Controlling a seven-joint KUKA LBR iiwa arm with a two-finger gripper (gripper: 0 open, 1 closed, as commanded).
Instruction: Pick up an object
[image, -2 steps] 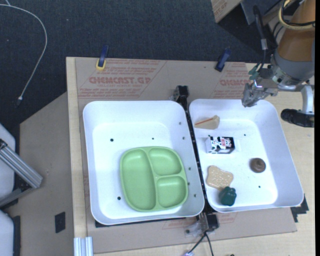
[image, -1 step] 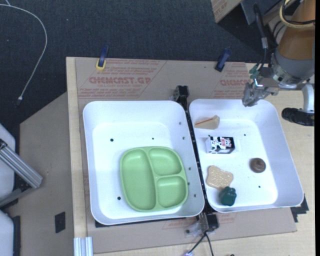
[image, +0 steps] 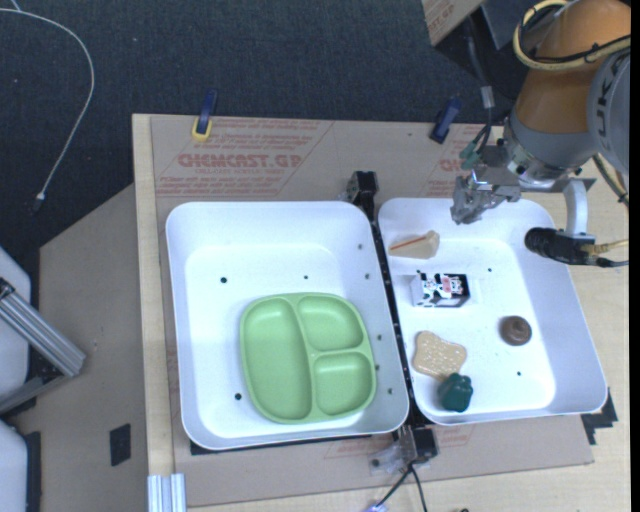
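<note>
The right bin (image: 570, 330) holds several small items. A tan wedge of bread (image: 417, 243) lies near its back left. A black-and-white carton (image: 443, 288) lies just in front of that. A brown round piece (image: 516, 330) sits toward the right. A tan cracker-like slice (image: 438, 354) lies at the front, with a dark green toy (image: 456, 392) touching its near edge. My gripper (image: 468, 207) hangs over the bin's back edge, above and right of the bread wedge, with nothing seen between its fingers.
The left bin (image: 200, 250) carries a light green divided plate (image: 306, 355). A black clamp (image: 361, 185) sits between the bins at the back. Blue clips (image: 205, 115) (image: 445, 118) stand on the cardboard's far edge. A black cylinder (image: 553, 243) juts from the arm over the right bin.
</note>
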